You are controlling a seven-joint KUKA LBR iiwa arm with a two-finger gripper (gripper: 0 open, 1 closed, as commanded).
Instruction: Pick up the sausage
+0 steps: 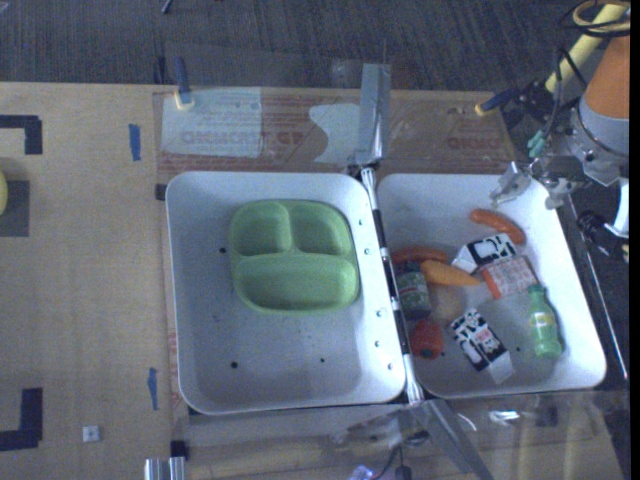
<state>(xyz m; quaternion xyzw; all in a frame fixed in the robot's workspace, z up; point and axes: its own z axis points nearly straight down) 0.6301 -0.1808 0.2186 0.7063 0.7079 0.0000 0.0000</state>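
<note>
- Sausage (497, 224): orange-red, lying free at 12 o'clock in the right bin (585, 308), near the back wall.
- Gripper (530, 181): hovering at 1 o'clock of the sausage, above the bin's back rim; jaws spread, grasping nothing.
- Green divided plate (294, 256): centre of the left bin (200, 368).
- Green bottle (543, 325): at 5 o'clock of the sausage.
- Carrot (450, 273): at 8 o'clock of it.

A green divided plastic plate (294, 255) is lying in the left shallow white bin (200, 368). In the right shallow white bin (570, 368), an orange sausage (497, 224) is lying far of a green plastic bottle (543, 322).
</note>
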